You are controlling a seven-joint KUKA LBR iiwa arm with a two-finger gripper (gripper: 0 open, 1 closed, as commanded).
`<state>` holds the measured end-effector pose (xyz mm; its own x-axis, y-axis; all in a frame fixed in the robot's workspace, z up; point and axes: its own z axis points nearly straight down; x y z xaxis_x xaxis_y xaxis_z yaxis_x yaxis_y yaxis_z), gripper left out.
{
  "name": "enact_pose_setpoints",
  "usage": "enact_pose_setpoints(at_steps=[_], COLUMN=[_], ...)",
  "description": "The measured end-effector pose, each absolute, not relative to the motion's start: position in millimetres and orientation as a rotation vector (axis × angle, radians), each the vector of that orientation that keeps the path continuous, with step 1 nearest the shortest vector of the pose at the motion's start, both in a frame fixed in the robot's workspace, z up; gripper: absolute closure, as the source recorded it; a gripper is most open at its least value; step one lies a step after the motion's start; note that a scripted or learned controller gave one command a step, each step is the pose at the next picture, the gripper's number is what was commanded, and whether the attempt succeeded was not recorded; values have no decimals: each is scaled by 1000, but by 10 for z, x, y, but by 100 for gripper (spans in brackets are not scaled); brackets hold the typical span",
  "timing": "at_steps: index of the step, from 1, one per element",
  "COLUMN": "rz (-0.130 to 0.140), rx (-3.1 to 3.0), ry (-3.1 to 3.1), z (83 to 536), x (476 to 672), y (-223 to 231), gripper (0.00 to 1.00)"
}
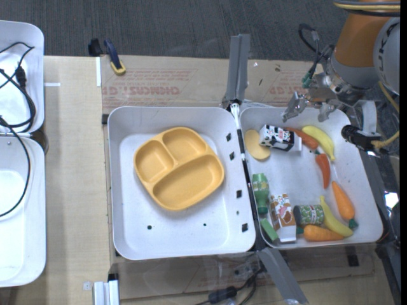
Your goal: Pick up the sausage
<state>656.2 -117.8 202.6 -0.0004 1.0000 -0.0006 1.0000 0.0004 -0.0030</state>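
1. On the bench, two white bins are sitting side by side: the left bin and the right bin.
2. In the left bin, one yellow plate with three compartments is lying flat.
3. Over the far edge of the right bin, the arm's hand is hovering with its two fingers spread apart and nothing between them.
4. In the right bin, one sausage, reddish and slim, is lying lengthwise near the middle, just below the upper banana and apart from the hand.
5. Two bananas are lying there: the upper one near the far wall and a second banana near the front corner.
6. Two carrots are resting at the right side: one carrot slanted by the wall and another carrot along the front edge.
7. One black-and-white carton is lying near the far left, touching a pale round slice.
8. One green can, one green bottle and one small printed box are crowding the front left part.
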Motion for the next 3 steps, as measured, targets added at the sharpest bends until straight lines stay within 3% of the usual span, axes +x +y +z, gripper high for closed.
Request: enact_pose_setpoints(at_steps=[1, 2, 3], rz=[1, 3, -6], rx=[-1917, -1786, -1737], ry=[-2490, -2583, -2614], z=[2199, 1388, 912], x=[6594, 6434, 6209], y=[-1096, -1826, -2178], gripper=[0, 0, 0])
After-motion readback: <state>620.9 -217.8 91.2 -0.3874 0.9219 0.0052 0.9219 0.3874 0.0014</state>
